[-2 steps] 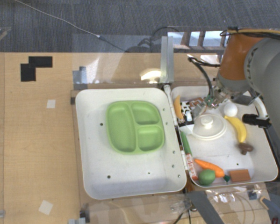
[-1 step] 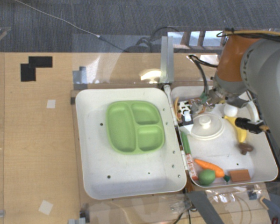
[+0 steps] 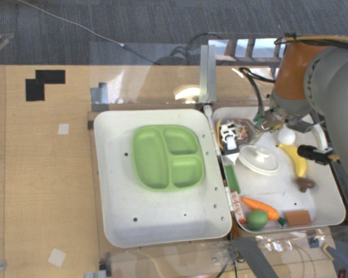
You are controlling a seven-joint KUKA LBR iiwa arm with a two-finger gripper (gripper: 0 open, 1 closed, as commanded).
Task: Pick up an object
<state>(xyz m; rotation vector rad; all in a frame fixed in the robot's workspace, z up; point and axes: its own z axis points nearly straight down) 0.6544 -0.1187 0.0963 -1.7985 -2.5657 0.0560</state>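
My gripper (image 3: 270, 122) hangs over the far part of the right bin (image 3: 326, 217), below the orange band of the arm. Just left of it lies a black-and-white packet (image 3: 230, 134). A white ball (image 3: 287, 136) rests just right of the gripper, with a yellow banana (image 3: 297, 160) in front of that. A white upturned bowl (image 3: 258, 159) sits near the bin's middle. Nothing is visibly held.
At the right bin's near end lie an orange carrot (image 3: 260, 205), a green lime (image 3: 257, 219), a brown block (image 3: 298, 218) and a small brown piece (image 3: 305, 184). A green stick (image 3: 231, 176) lies along its left wall. The left bin (image 3: 117, 225) holds a green divided plate (image 3: 167, 157).
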